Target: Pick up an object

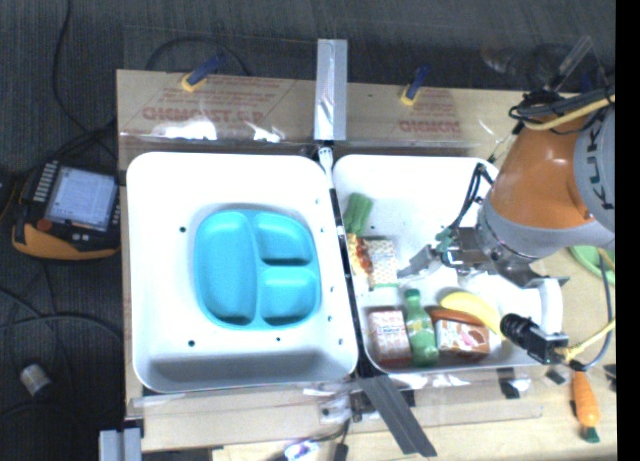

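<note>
Objects to pick up lie in the right bin (400, 181): a green bottle (418, 327), a yellow banana (470, 306), snack packets (386, 334). The gripper (425, 261) hangs above them, and I cannot tell how it stands. Nothing is lifted yet. The left bin (160, 249) holds 1 blue tray (258, 265).

Large letters "KU" are being displayed on the arm (590, 164); red print on the cardboard sheet (230, 109) is too blurred to be read.
</note>
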### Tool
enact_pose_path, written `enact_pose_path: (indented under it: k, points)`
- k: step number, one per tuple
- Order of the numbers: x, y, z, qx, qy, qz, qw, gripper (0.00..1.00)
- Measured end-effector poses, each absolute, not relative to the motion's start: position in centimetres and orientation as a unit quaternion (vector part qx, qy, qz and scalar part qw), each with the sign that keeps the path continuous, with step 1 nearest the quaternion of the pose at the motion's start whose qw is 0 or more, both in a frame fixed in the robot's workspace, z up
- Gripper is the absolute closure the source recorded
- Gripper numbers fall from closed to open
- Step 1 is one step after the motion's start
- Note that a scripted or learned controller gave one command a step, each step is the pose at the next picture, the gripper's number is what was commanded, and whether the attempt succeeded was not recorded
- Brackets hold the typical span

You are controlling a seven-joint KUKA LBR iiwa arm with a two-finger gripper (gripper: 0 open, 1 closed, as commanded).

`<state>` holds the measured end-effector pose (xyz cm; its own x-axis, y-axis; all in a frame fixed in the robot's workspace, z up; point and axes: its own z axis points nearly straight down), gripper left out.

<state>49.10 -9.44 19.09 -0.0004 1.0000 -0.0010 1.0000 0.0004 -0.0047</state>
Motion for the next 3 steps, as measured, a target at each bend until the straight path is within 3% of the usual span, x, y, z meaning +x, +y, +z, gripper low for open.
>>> enact_pose_path:
  k: [1, 2, 3]
  points:
    - [48.67, -9.62, 8.89, -0.713, -0.701, -0.0034, -0.003, 0.0]
    - [48.7, -9.65, 9.85, -0.713, -0.701, -0.0036, -0.003, 1.0]
    - [48.71, -9.57, 9.02, -0.792, -0.61, -0.0049, -0.002, 1.0]
